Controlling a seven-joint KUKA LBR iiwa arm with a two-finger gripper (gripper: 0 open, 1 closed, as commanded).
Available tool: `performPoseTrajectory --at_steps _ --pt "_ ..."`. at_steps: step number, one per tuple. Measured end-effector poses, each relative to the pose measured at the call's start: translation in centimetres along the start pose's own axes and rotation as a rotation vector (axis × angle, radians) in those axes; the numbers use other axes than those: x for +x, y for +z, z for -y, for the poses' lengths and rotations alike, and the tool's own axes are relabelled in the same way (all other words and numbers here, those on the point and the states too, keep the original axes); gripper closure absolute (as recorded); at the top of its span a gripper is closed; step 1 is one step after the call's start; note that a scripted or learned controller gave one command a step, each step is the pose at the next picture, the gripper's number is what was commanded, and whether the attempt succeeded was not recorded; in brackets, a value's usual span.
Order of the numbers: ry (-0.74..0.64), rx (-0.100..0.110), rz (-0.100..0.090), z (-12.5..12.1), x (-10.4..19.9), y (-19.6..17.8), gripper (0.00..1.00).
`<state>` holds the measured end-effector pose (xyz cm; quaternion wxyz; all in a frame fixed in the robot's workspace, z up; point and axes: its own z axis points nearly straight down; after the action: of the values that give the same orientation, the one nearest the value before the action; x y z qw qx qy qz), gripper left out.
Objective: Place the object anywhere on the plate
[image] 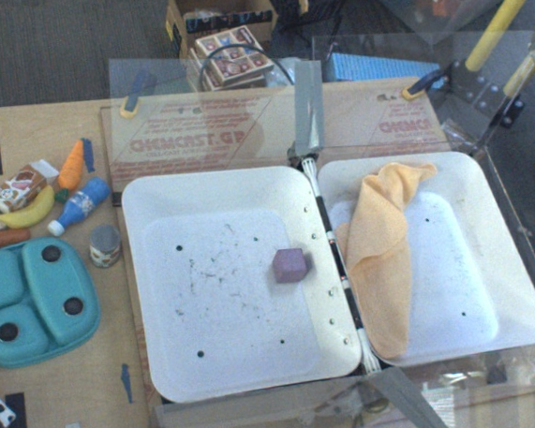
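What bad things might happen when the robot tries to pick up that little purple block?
The purple block is small and sits alone on the left bin's smooth floor, so it may slide or slip out of a pinch. The orange cloth drapes over the divider into the right bin; an arm reaching across might snag it.

White left bin (169, 359) flecked with dark specks, holding a dull purple block (289, 265). White right bin (507, 260) with a pale orange-yellow cloth (383, 244). Teal divided tray (33, 299) on the tan desk (15, 129), beside a yellow banana (23, 215), an orange carrot (74, 165) and a blue-and-white bottle (80, 205)
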<state>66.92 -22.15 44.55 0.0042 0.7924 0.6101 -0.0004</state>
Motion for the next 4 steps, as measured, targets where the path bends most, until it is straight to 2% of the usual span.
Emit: performPoseTrajectory --at_steps 1,2,3,4 --pt "-0.006 -0.003 0.003 -0.1 0.3 -1.0 1.0" --pt "0.523 0.012 -0.002 0.6 1.3 1.1 1.0" --pt "0.908 0.014 0.0 1.3 -0.1 1.1 1.0" --pt "1.112 0.009 -0.001 0.9 -0.6 1.1 1.0"
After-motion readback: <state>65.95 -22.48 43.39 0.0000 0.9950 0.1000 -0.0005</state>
